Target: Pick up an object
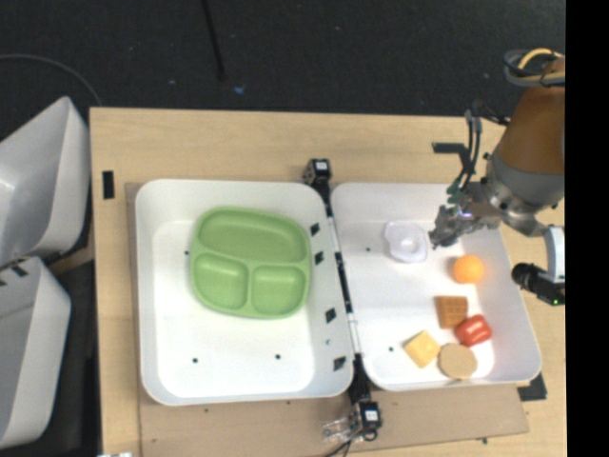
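Tool (445, 230) hovers low beside the white cup (406, 242), positioned for a grasp. Whether its grip is apart or together cannot be told.

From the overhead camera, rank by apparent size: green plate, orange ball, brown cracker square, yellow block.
Largest to smallest:
1. green divided plate, by far
2. brown cracker square
3. yellow block and orange ball: too alike to rank, and only slightly smaller than the cracker.
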Controlling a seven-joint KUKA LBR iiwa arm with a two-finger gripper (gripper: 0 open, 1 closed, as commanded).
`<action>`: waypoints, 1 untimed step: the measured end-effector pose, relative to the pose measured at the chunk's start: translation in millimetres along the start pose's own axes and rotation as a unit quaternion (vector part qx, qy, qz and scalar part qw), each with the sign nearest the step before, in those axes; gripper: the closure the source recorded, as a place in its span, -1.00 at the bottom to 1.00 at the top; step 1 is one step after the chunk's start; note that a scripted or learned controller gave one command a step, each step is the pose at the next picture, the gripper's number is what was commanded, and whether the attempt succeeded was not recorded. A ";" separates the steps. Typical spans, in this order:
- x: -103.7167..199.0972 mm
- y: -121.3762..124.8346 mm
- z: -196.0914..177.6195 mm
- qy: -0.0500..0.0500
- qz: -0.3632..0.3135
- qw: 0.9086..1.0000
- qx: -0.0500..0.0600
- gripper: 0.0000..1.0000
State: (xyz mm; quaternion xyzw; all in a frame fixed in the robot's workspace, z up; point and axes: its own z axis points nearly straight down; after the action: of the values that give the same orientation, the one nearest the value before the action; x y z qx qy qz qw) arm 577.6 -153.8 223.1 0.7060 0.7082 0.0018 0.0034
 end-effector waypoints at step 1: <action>-1.5 1.4 -46.4 0.000 0.000 1.000 0.001 1.00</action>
State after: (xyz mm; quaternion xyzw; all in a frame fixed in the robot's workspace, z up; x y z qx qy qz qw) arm 578.7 -155.2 269.5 0.7057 0.7085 0.0013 0.0028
